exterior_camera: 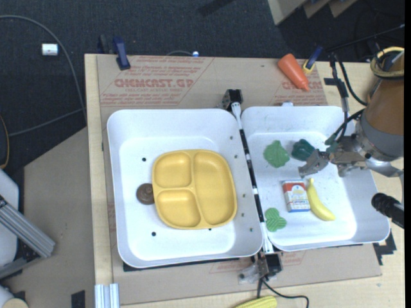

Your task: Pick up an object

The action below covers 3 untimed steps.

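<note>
In the right bin (359,226), the gripper (313,165) hangs low over the middle part, reaching in from the right edge of the bench (96,172). Its two fingers are spread apart and nothing is seen between them, so it is released. Just beside the fingertips, toward the far edge of the bin, lies a dark green object (302,149), and next to that one a lighter green leafy piece (276,154). Below the gripper, a yellow banana (319,202) lies on the bin floor, touching or almost touching a small red and white box (295,196) on its left. Another green piece (275,220) rests near the front left corner of this bin. In the left bin (128,236) sits a yellow divided plate (192,188), with a brown round thing (145,194) partly under its left rim. An orange carrot-like object (294,72) lies on the bench near the far edge, outside the bins.
</note>
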Available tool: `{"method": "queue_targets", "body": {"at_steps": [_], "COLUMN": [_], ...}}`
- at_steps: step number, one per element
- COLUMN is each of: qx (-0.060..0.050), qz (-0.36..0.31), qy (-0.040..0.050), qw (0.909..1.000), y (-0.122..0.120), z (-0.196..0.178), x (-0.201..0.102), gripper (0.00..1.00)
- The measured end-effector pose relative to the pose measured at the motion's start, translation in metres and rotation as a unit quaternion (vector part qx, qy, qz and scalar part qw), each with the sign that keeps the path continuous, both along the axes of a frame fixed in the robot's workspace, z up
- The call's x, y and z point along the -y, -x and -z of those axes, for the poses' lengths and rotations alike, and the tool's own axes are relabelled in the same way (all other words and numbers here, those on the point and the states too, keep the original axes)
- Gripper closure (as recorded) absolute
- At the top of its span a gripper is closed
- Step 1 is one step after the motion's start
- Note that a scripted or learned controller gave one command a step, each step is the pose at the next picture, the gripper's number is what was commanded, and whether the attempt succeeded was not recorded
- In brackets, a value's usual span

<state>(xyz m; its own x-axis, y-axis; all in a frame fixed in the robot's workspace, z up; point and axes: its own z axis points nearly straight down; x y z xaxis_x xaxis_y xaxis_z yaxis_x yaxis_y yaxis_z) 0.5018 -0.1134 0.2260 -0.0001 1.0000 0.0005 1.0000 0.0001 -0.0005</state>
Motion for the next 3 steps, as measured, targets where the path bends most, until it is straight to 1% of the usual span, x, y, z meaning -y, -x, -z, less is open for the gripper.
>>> {"method": "queue_targets", "body": {"at_steps": [1, 2, 3], "qx": [-0.001, -0.001, 0.001], "qz": [0.001, 0.000, 0.001], "qy": [-0.0001, -0.0003, 0.0010], "qw": [1.0000, 1.0000, 1.0000], "y": [-0.036, -0.008, -0.065], "z": [0.124, 0.142, 0.107], "x": [0.004, -0.006, 0.073], "gripper": [0.00, 0.00, 0.00]}}
